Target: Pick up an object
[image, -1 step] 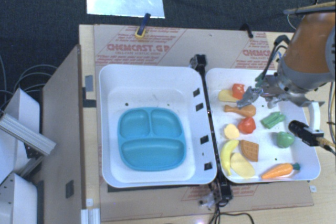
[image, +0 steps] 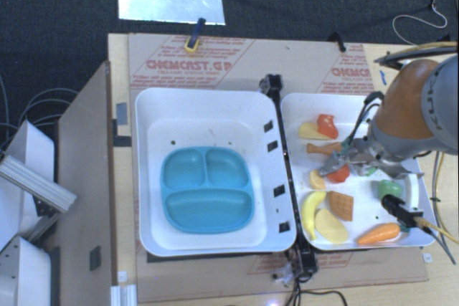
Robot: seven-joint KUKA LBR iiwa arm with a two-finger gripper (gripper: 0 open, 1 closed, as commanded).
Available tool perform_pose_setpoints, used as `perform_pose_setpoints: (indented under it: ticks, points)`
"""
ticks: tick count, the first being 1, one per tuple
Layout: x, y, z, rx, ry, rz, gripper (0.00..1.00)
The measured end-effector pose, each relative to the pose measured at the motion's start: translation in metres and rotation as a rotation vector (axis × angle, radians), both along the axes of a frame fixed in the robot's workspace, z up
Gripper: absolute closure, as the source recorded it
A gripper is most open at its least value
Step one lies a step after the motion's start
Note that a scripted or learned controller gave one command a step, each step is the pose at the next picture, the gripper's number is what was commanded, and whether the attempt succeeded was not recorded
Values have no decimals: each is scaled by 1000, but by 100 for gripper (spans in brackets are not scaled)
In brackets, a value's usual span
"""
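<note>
Pincer is lowered into the right bin, directly over a red toy; a banana lies just below. Pincer state cannot be told.

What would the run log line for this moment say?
arm: over right bin | gripper: low by red toy | grasp: unclear | left bin: blue plate
</note>
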State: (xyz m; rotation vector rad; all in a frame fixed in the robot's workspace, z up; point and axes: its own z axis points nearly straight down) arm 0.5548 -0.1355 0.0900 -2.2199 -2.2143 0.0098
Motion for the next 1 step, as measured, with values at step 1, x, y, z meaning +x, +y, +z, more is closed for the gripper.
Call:
perform_pose_setpoints:
  ticks: [1]
  points:
    - [4, 2, 18, 0, -12, 4, 100]
